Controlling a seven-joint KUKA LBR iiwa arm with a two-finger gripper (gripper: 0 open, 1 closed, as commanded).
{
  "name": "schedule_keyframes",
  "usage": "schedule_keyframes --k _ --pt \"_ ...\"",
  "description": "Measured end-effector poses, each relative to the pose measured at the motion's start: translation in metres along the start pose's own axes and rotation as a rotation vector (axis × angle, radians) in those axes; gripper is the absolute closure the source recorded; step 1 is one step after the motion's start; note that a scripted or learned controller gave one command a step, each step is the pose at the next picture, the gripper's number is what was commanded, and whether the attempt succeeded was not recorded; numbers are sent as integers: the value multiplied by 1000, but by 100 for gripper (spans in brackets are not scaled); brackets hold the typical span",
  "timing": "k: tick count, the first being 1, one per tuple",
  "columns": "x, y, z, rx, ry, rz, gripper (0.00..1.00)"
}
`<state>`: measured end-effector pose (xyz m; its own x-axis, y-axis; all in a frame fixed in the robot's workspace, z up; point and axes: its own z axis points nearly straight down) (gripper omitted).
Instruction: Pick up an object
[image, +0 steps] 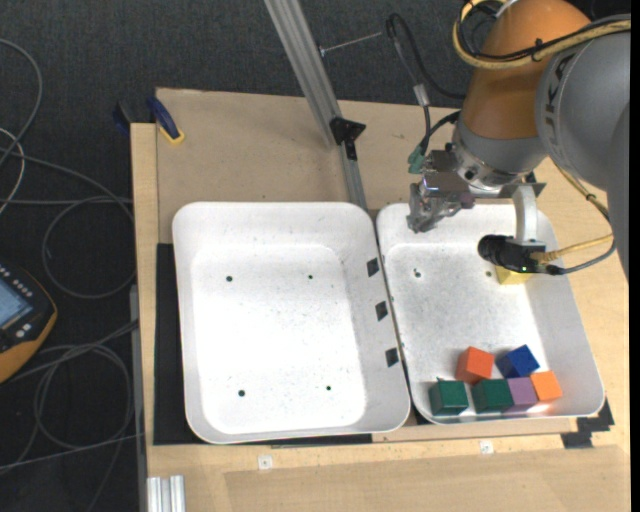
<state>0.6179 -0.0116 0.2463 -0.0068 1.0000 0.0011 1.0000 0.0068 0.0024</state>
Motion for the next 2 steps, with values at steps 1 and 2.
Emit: schedule_keyframes --k 1,2 --pt "51 10 10 1 1 0 100" --pt "99 33 18 1 1 1 100"
